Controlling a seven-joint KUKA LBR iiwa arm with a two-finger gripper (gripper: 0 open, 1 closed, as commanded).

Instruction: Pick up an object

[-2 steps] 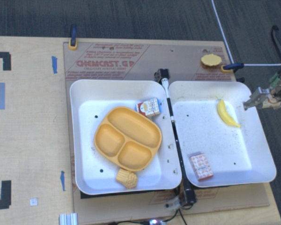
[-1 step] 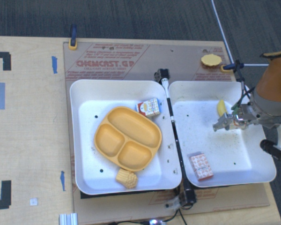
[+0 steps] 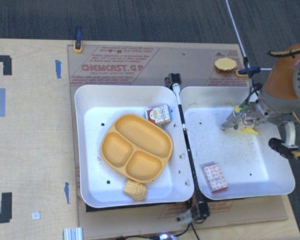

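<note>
My gripper (image 3: 238, 120) hangs low over the upper right part of the right bin (image 3: 270, 184), reaching in from the right. A small yellow object (image 3: 249, 130) lies on the bin floor just under and right of the gripper; whether it is touched is unclear. A pink patterned box (image 3: 215, 177) lies near the front left of the same bin, well apart from the gripper.
The left bin (image 3: 90, 109) holds a yellow divided plate (image 3: 136, 148), a small red and white carton (image 3: 159, 115) behind it and a yellow corn-like piece (image 3: 135, 189) in front. A yellow disc (image 3: 225, 64) rests on the cardboard behind the right bin.
</note>
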